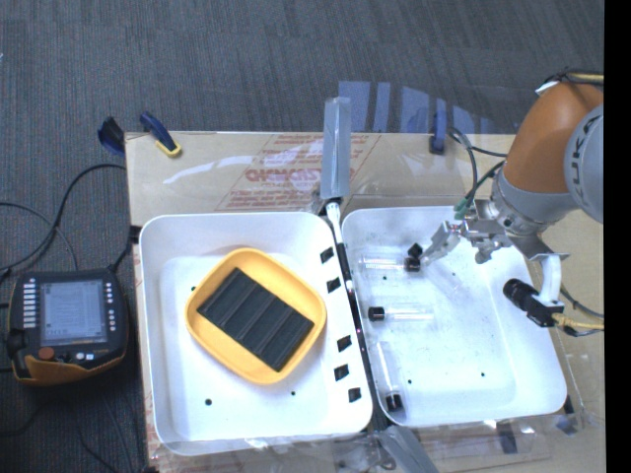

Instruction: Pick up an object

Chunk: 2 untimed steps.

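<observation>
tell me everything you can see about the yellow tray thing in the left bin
The yellow tray is a shallow, square dish with rounded corners and a raised rim, and it looks like plastic. It lies flat on the floor of the left bin, turned at an angle so its corners point toward the bin's walls, roughly in the middle. A dark ribbed slab rests inside it, covering most of its floor. It appears clear of the bin's walls, and the end effector is off over the right bin.

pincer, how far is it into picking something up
Done: the arm has the pincer inside the right bin, low by a clear tube. In hand: nothing visibly gripped. Left: grasp and lift; two more tubes lie there, and the yellow tray sits in the left bin.
</observation>
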Tool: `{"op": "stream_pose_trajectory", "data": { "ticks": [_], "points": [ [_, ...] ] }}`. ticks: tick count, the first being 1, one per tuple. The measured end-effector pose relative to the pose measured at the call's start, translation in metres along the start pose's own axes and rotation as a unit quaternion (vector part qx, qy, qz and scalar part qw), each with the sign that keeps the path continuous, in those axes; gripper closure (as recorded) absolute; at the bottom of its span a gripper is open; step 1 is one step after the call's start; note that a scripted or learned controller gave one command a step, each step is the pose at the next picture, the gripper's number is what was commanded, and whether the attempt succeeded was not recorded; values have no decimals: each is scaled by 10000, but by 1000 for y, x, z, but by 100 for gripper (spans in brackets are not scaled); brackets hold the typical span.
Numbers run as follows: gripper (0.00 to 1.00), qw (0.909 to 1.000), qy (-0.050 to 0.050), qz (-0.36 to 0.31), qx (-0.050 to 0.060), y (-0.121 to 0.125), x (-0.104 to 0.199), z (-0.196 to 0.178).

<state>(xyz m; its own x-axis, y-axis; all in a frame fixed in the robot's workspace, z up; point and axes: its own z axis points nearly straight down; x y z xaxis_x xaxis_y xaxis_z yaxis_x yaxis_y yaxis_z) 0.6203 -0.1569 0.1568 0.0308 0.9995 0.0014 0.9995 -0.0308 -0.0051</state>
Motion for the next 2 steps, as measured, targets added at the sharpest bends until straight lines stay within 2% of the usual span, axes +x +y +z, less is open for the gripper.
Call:
{"op": "stream_pose_trajectory", "data": {
  "ticks": [1, 2],
  "points": [
    [0, 10000, -3, 35, -26, 13, -2, 69],
    [0, 9999, -39, 93, -45, -18, 66, 67]
  ]
}}
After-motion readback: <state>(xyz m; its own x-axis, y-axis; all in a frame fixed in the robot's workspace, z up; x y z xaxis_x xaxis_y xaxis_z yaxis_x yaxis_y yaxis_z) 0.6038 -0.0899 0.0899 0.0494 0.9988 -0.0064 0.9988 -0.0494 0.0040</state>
